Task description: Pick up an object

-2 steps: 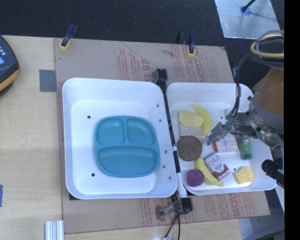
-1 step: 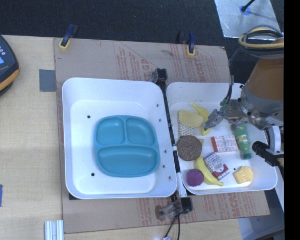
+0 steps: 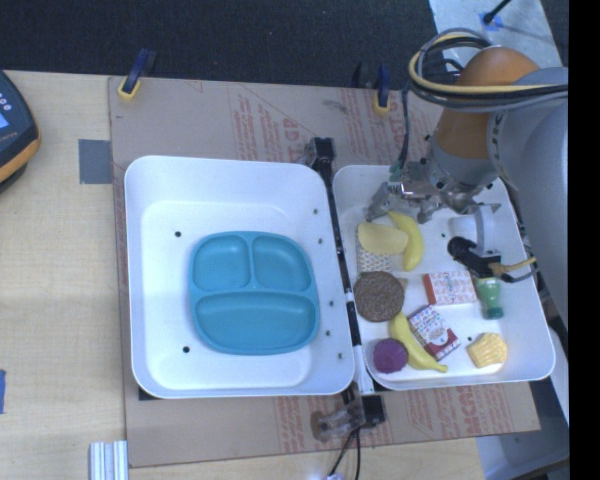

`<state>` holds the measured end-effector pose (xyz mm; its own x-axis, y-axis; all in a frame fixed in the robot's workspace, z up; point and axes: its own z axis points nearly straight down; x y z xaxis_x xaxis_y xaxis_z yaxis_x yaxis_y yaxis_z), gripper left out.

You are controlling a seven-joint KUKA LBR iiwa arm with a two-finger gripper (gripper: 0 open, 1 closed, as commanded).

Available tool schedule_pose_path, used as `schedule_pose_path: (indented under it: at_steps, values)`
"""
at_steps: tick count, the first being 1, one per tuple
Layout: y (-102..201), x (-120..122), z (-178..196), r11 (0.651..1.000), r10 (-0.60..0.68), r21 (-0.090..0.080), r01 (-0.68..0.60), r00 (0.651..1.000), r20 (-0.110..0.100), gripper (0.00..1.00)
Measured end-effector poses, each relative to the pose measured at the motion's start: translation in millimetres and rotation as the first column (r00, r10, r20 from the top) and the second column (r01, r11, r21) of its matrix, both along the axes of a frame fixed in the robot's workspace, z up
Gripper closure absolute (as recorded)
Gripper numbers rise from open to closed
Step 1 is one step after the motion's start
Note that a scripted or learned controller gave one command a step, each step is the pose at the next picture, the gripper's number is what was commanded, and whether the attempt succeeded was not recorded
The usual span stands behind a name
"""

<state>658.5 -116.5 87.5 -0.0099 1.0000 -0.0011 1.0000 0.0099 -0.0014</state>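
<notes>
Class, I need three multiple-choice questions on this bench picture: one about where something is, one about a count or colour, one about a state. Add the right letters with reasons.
1. Where does the blue divided plate lie?
A. in the left bin
B. in the right bin
C. on the bare bench

2. How many bananas are in the right bin?
A. none
B. two
C. five

3. Where is the claw?
A. above the left bin
B. outside both bins
C. low at the far end of the right bin

Answers: 1 A, the plate sits inside the left bin. 2 B, one banana by the claw, another banana nearer the front. 3 C, it hangs just behind the food toys.
</notes>
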Motion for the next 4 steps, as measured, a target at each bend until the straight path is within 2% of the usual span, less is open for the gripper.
schedule_pose_path:
  at_steps: [1, 2, 3, 4]
  values:
    - [-13, -65, 4, 1.0, -0.006, 0.0, 0.006, 1.0, -0.008, 0.0]
    - [15, -21, 5, 1.0, -0.001, 0.0, 0.001, 1.0, 0.002, 0.0]
    - [12, -23, 15, 1.0, -0.002, -0.002, 0.002, 1.0, -0.003, 1.0]
    - [84, -54, 111, 1.0, 0.0, 0.001, 0.0, 1.0, 0.007, 1.0]
